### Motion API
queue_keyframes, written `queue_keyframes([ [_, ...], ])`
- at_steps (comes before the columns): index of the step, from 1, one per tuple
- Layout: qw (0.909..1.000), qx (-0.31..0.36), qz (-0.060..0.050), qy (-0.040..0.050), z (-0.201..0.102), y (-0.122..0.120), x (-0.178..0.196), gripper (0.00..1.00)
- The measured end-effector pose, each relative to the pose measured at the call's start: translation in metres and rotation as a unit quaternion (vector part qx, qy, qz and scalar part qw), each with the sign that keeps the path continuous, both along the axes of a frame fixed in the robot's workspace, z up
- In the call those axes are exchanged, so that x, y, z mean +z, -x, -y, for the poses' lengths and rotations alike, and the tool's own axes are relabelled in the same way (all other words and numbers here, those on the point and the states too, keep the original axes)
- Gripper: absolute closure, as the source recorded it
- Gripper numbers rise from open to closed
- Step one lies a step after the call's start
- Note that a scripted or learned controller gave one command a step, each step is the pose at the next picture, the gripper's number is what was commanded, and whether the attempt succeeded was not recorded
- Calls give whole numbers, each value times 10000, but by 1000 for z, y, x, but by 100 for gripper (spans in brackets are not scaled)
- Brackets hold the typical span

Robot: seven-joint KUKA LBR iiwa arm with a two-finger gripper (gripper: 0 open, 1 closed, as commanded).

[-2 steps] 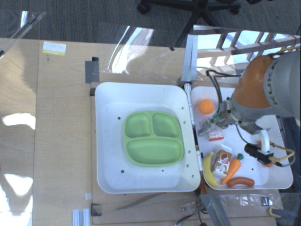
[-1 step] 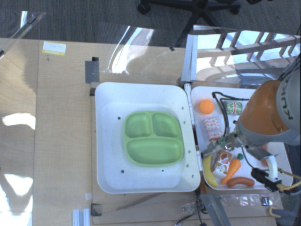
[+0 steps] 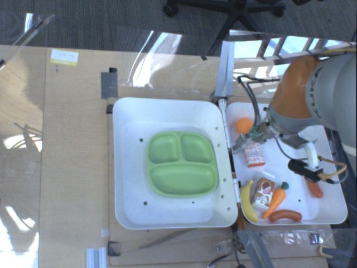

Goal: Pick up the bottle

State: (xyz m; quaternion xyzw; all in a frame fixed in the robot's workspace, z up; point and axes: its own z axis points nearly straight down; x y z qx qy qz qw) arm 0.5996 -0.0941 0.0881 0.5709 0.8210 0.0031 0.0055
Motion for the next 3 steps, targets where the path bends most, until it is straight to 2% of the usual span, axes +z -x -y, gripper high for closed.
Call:
queue_keyframes([
  [1,9999,4,-164,-18,2,-58,-2,0],
  [2,10000,2,-47,17,-3,-50,-1,0],
  [3,10000,46,-21,3,1,-46,-1,0],
])
